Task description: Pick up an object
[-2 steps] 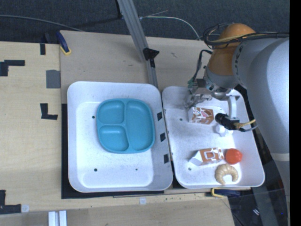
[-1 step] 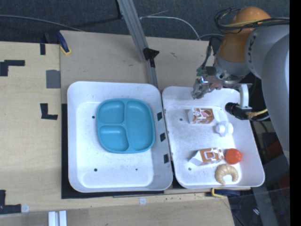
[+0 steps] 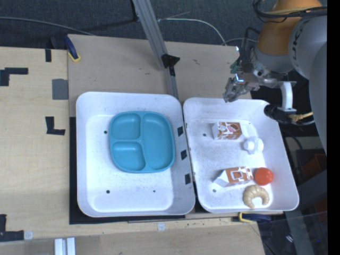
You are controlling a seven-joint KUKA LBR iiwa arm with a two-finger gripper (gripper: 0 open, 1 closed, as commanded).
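Where cartons lie, golden curved croissant (image 3: pixel 256 195).

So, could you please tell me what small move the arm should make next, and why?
Probably carry the claw down-left over the carton nearest it. The claw hangs above the right bin's far rim, with nothing seen between its fingers.
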